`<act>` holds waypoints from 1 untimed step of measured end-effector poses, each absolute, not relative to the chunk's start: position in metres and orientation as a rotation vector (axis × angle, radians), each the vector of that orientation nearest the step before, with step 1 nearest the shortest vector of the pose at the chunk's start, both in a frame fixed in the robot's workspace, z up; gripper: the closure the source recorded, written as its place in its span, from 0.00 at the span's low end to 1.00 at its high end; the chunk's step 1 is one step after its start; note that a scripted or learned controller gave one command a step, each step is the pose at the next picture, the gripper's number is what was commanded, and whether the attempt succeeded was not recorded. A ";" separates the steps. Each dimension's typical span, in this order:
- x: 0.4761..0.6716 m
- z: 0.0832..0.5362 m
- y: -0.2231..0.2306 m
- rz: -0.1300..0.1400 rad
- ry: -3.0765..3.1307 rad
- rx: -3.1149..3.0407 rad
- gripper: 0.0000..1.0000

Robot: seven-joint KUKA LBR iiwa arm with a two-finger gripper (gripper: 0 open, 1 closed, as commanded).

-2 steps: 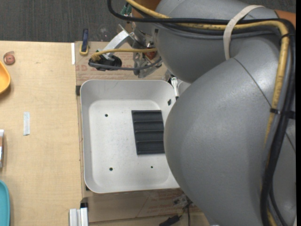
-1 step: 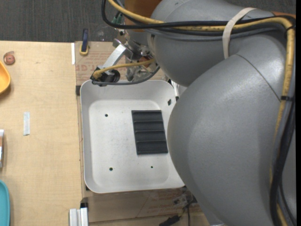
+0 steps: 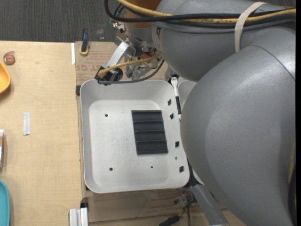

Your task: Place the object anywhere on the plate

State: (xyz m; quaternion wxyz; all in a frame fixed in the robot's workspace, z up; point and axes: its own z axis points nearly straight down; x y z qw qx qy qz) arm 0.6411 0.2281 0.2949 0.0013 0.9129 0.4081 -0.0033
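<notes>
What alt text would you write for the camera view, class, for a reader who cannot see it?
A large grey arm fills the right side, covering most of the right bin. The left white bin holds a black ribbed block. A wooden bench lies to the left.

The bin (image 3: 94, 173) is white, speckled with a few small dark dots, and a black ribbed block (image 3: 149, 132) lies in it. The arm (image 3: 244, 126) is plain grey, banded orange near the top edge, with black and yellow cables (image 3: 141, 13) across it. The bench (image 3: 42, 164) is pale wood.
</notes>
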 end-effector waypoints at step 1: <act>0.645 0.251 0.228 -0.010 1.585 2.711 1.00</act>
